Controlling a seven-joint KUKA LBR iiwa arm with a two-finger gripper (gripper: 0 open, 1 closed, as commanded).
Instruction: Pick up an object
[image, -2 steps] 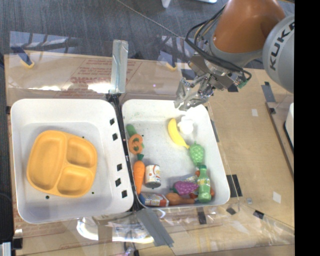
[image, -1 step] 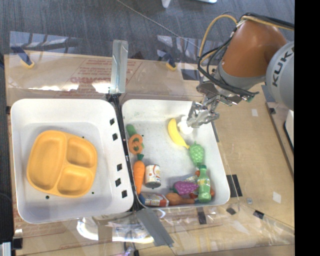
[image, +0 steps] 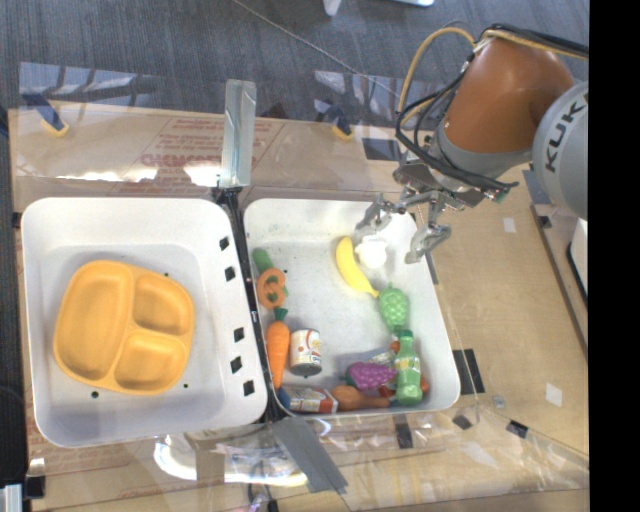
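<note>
- The left bin (image: 40, 300) sits on the desk (image: 520, 330) and holds a yellow divided plate (image: 122, 327), lying flat in the left half of that bin.
- A dark divider (image: 240, 290) runs between the two bins, and the right bin (image: 445, 345) touches it on its right side.
- Just right of the divider, near the upper left of the right bin, lies a green-topped orange ring-shaped toy (image: 270, 283).
- Below that toy a carrot (image: 278, 347) lies lengthwise, its tip pointing to the lower edge of the right bin.
- Beside the carrot, to its right, a small can (image: 305, 352) with a red and white label lies on its side.
- Along the lower wall of the right bin sit a second small can (image: 312, 402), a brown piece (image: 350, 396), a bunch of purple grapes (image: 370, 375) and a green bottle (image: 407, 368), packed close together.
- A banana (image: 351, 267) lies in the upper middle of the right bin, with a white object (image: 372, 255) touching its right side.
- Below the banana, to the right, a green bumpy toy (image: 393, 306) rests close to the green bottle.
- The gripper (image: 403, 232) hangs over the upper right corner of the right bin, just right of the banana, fingers spread wide with nothing between them.
</note>
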